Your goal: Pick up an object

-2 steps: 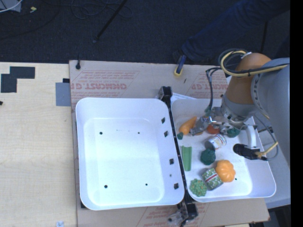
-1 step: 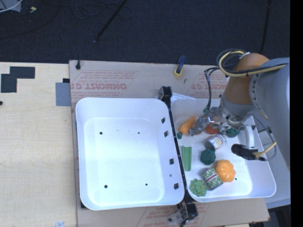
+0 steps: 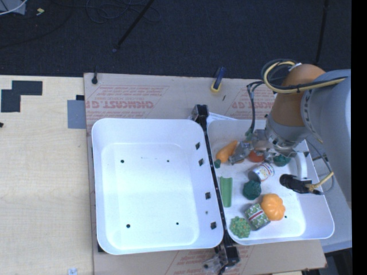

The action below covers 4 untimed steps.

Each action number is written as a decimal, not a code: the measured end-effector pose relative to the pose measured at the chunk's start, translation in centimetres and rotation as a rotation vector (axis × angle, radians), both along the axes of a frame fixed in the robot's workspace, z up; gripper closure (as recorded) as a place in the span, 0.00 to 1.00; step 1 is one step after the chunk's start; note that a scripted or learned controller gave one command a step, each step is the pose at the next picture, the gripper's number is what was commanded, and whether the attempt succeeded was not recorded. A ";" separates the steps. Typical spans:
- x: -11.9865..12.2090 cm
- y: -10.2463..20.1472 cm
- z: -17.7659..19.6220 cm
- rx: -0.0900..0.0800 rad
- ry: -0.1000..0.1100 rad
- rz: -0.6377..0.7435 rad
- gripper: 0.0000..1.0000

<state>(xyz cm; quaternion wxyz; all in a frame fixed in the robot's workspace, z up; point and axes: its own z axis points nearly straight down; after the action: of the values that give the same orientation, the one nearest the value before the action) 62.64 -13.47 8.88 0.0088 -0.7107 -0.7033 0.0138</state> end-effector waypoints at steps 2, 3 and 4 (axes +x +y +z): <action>0.0 0.1 0.0 -0.001 0.000 0.000 0.00; 0.5 1.3 0.0 -0.001 -0.008 0.005 0.00; 0.7 1.7 0.9 0.002 -0.016 0.007 1.00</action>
<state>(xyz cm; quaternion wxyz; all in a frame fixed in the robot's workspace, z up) 63.33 -11.81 9.79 0.0040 -0.7084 -0.7057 0.0074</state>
